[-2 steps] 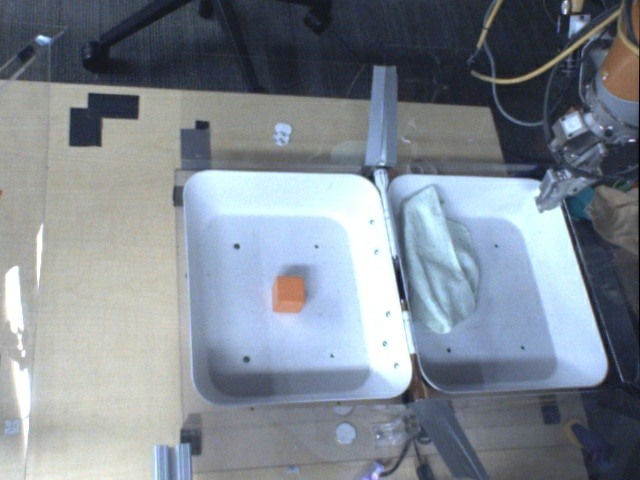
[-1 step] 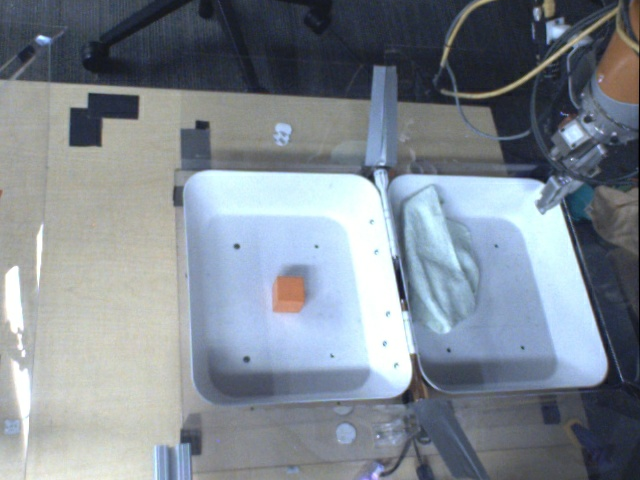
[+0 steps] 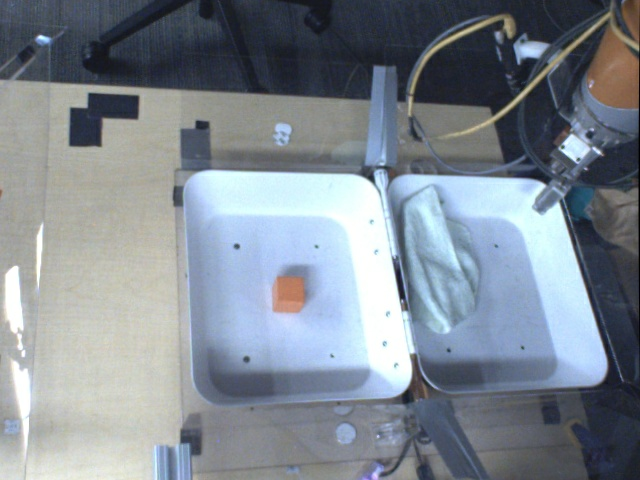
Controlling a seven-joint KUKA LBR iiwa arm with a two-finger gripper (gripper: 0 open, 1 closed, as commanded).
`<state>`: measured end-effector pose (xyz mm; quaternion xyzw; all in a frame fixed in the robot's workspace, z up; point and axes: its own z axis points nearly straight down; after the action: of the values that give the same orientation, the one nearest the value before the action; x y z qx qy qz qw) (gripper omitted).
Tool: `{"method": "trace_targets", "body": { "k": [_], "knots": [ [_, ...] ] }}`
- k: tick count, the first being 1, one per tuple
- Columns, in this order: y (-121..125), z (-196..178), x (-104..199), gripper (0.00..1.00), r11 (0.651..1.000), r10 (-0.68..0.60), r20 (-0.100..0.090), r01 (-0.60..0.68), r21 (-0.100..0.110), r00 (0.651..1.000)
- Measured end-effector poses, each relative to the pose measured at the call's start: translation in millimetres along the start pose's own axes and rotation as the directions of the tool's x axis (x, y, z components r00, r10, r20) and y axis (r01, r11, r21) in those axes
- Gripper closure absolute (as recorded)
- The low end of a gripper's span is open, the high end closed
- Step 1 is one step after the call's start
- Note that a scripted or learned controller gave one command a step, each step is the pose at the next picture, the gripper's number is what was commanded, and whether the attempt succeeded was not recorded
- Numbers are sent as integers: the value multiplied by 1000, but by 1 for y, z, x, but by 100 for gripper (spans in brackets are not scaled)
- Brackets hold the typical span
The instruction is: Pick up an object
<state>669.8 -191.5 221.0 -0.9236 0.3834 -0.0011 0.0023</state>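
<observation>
A small orange cube (image 3: 289,293) sits on the floor of the left bin (image 3: 210,268), a little below its middle. A crumpled pale cloth (image 3: 438,258) lies along the left side of the right bin (image 3: 540,298). My gripper (image 3: 551,197) hangs over the far right corner of the right bin, well apart from the cloth and far from the cube. Nothing shows in its grasp. The arm's orange band (image 3: 612,68) is above it at the view's right edge.
Yellow and black cables (image 3: 470,58) loop behind the right bin. A metal divider post (image 3: 380,118) stands between the bins at the back. A chair base (image 3: 210,8) rests on the dark floor beyond the bench.
</observation>
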Motion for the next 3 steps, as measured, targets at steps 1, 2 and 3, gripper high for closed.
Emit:
{"method": "trace_targets", "body": {
  "k": [1, 2, 3],
  "knots": [
    [-3, -17, -2, 100, 881, -474, -1, 474, -2, 881],
    [9, 35, 9, 100, 833, -553, 0, 553, -3, 833],
    [9, 74, 9, 100, 830, -558, 1, 558, -3, 830]
  ]
}}
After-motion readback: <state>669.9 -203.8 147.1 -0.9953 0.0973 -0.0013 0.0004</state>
